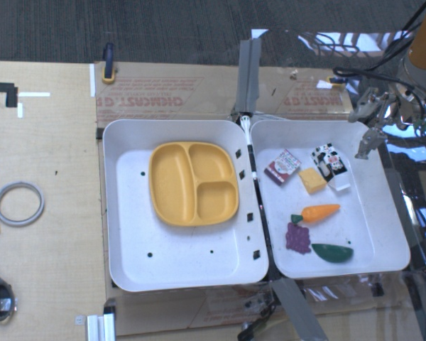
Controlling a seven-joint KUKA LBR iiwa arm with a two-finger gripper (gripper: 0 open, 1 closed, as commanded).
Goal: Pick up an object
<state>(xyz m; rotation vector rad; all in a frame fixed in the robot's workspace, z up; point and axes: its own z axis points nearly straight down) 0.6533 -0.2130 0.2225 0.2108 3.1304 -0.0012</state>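
Claw [375,135] above right bin's [390,212] far corner (touching nothing).

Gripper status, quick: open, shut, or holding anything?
Gripper: open or shut cannot be told; it hangs at the right bin's upper right edge, with nothing seen between its fingers.

Gripper [373,137] — grey metal, black cables, orange band [420,52] above.

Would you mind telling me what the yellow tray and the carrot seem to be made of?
Tray: likely moulded plastic with a matte to satin finish, judging by its uniform colour and soft rounded compartment edges. Carrot: probably smooth plastic, a toy going by its even orange; rubber can't be excluded.
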